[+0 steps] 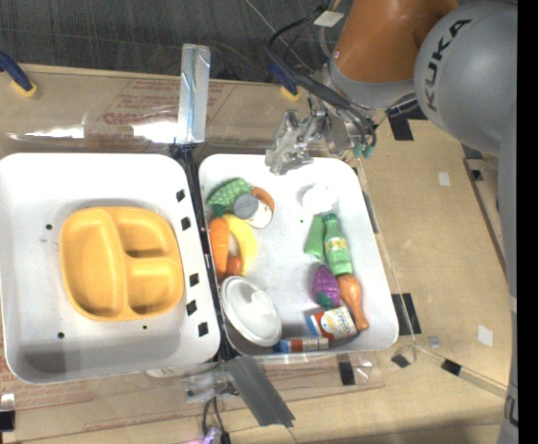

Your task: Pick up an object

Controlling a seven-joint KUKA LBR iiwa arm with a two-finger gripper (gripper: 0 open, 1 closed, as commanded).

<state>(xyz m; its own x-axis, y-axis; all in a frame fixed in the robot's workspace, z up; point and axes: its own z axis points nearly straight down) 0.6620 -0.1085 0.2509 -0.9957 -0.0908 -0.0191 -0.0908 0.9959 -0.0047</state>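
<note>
Looking down from the one camera above the bench, we see two white bins side by side. The left bin (19, 248) holds a yellow tray (121, 259) with three little rooms in it. The tray lies flat in the middle, so it takes up most of the floor there.

The right bin (283, 248) is the busy one. Near its top left sit a green bumpy toy (229, 192) and a small round thing (253, 208), touching each other. Just below them lie a carrot (219, 245) and a banana (243, 241), pressed side by side against the wall. A white bowl (250, 309) sits near the bottom edge. On the right side a green bottle (331, 242) lies flat, with a purple toy (325, 285) and an orange toy (353, 301) just under it. Any of these could be the thing to pick up, and they all lie loose in the bin.

Our gripper (292, 148) hangs over the top edge of the right bin, near the green bumpy toy but apart from it. We see nothing between its fingers. We cannot tell if the fingers are spread or pressed together, since they look small and shiny. We think it sits up high so it can come down on a toy.
</note>
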